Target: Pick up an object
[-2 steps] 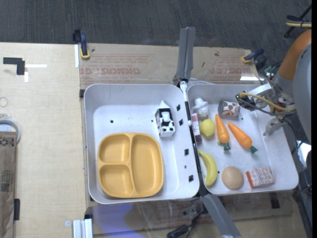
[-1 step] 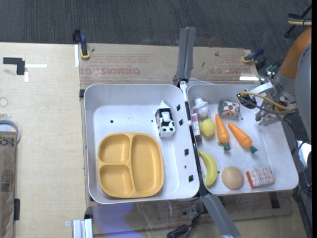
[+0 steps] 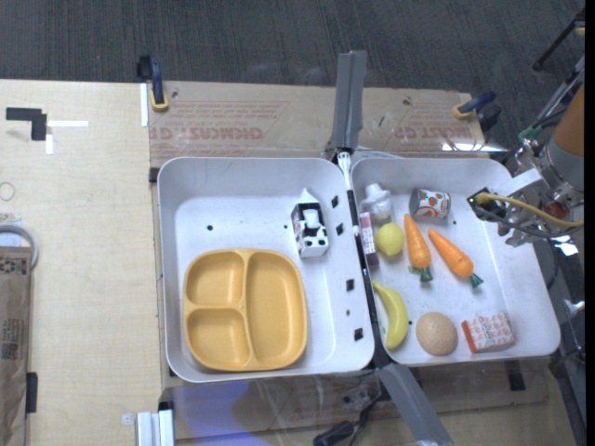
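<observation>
- Left bin (image 3: 232,214) and right bin (image 3: 516,282): smooth white plastic, slight sheen.
- Divided yellow plate (image 3: 246,307): smooth matt plastic.
- Toy banana (image 3: 394,316): smooth plastic.
- Bench top (image 3: 84,277): pale matt wood.
- Cardboard sheet (image 3: 242,130): matt, printed.
- Floor (image 3: 232,17): dark rough carpet.

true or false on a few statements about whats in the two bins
1. The yellow divided plate lies in the left bin. True.
2. The banana lies on the plate. False: it lies in the right bin, along its left wall.
3. Two carrots lie in the right bin. True.
4. The cow-patterned carton stands in the right bin. False: it stands in the left bin, near the wall between the bins.
5. The lemon sits just left of the carrots in the camera view. True.
</observation>
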`<state>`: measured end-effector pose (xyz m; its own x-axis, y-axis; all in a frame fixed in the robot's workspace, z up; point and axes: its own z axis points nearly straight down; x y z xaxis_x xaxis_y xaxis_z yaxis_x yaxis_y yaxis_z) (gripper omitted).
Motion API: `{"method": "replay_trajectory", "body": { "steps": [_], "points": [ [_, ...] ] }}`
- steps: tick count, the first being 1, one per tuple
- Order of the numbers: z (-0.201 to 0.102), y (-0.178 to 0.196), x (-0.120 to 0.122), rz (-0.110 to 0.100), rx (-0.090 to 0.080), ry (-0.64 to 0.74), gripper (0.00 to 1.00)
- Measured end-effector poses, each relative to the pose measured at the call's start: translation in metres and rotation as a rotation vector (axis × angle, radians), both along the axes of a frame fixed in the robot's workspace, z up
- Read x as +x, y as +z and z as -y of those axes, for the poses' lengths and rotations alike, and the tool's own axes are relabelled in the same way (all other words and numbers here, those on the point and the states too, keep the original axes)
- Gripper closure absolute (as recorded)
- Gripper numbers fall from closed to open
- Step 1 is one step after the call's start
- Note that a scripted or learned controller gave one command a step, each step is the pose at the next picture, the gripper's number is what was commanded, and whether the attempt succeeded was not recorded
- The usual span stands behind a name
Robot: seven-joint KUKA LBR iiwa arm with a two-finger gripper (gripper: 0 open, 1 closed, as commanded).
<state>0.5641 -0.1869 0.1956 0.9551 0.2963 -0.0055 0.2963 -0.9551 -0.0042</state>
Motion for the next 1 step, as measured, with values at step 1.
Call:
{"method": "replay_trajectory", "body": {
  "steps": [1],
  "points": [
    [0.0005, 0.0002, -0.0002, 0.000, 0.000, 0.000, 0.00]
  ]
}}
